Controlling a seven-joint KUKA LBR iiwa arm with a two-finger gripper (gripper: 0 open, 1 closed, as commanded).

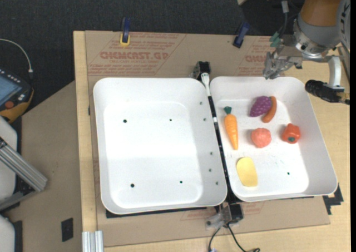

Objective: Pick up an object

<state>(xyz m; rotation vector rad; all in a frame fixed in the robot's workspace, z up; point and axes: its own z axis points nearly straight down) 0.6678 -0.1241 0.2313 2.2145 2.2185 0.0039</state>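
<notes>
Carrot (231, 130) in right bin (317, 156), gripper (275, 70) above rim, grip state unclear

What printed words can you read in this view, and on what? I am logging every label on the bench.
"CHEMCAST GP", red print on the brown board under the bins, above the left bin.
A second run of the same red print above the right bin, partly covered by the bin's rim and the tool: not readable.
Smaller red lines beneath both: too blurred to read.
</notes>
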